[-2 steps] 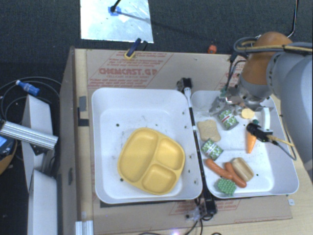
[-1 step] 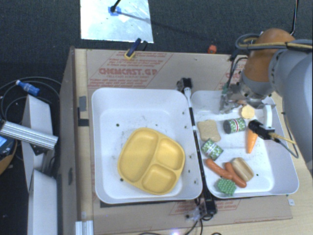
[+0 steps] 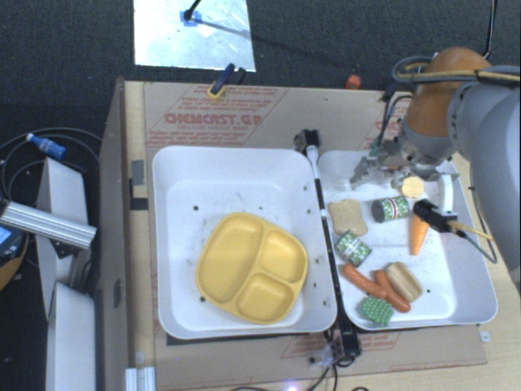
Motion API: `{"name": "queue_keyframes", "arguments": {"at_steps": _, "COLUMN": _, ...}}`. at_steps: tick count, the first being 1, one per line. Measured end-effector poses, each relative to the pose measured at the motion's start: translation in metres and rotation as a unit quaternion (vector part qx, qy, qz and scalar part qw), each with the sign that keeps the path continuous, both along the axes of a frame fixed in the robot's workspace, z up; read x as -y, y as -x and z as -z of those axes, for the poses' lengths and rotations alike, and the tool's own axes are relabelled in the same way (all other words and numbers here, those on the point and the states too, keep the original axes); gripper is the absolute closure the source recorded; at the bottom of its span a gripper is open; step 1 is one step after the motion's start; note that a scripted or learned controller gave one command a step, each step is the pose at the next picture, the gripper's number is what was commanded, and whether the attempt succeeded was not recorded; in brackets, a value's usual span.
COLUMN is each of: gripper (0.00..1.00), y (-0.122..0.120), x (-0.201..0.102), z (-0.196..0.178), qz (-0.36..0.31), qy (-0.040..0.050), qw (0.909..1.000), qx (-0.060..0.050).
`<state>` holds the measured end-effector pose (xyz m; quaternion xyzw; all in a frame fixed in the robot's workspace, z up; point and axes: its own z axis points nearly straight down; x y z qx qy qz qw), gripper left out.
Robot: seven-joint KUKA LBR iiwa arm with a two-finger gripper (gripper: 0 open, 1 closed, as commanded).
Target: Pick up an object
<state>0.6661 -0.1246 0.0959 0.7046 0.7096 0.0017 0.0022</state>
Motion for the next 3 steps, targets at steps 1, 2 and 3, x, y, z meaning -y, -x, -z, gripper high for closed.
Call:
{"name": "queue_keyframes", "arguments": {"at_steps": 1, "gripper": 0.00, "y": 0.040, "x": 0.012, "z": 0.007, "qz": 0.003, "qy": 0.0013, "qw": 1.0000, "qx": 0.004}}
{"name": "queue_keyframes", "arguments": {"at_steps": 2, "gripper": 0.00, "y": 0.060, "x": 0.018, "z": -0.017, "qz": 0.003, "qy": -0.0004, "qw": 1.0000, "qx": -0.002}}
{"name": "queue_keyframes", "arguments": {"at_steps": 3, "gripper": 0.00, "y": 0.089, "x": 0.017, "z": 0.012, "qz": 0.003, "qy": -0.0002, "qw": 1.0000, "qx": -0.003}}
